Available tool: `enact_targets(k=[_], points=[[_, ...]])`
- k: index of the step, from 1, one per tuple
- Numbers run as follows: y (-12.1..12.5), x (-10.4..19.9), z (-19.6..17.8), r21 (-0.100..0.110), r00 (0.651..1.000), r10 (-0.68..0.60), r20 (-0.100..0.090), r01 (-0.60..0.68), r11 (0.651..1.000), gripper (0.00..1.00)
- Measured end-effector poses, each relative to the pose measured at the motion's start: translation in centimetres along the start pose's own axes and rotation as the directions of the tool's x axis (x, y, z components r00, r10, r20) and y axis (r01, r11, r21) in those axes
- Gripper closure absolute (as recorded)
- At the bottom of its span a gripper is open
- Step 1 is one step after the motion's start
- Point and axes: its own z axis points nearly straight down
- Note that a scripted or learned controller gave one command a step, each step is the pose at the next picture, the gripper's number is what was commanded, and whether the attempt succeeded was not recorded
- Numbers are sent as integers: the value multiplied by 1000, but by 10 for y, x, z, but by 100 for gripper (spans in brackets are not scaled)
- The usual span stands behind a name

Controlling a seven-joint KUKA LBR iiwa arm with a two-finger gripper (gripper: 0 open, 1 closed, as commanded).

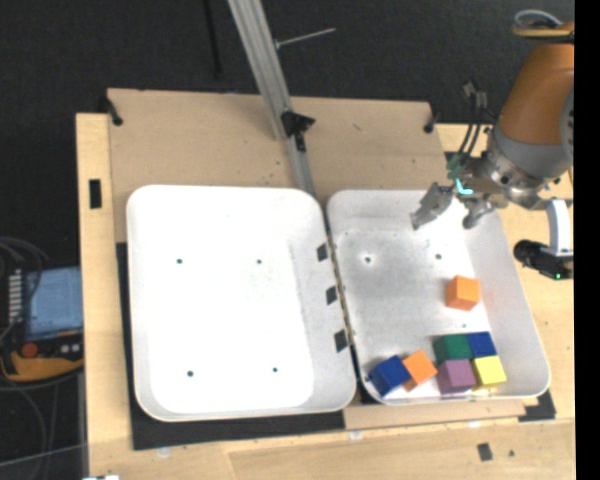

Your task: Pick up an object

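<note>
Camera view: end effector (451,207) over right bin's (510,288) far edge, fingers spread, nothing between them. Lone orange cube (463,293) mid-bin, apart. Blue, orange, green, purple, yellow cubes (458,374) clustered at near edge. Left bin (230,298) alongside.

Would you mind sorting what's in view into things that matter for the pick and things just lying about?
For the job: tool, open; lone orange cube; cluster of cubes; right bin.
Lying about: left bin; metal pole; blue box.
</note>
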Motion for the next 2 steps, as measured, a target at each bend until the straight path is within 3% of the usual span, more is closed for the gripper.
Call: enact_targets(k=[1,2], points=[[1,0,-2,-4,1000,-2,2,2,1000,0],[5,-5,41,0,1000,2,3,-2,1000,0]])
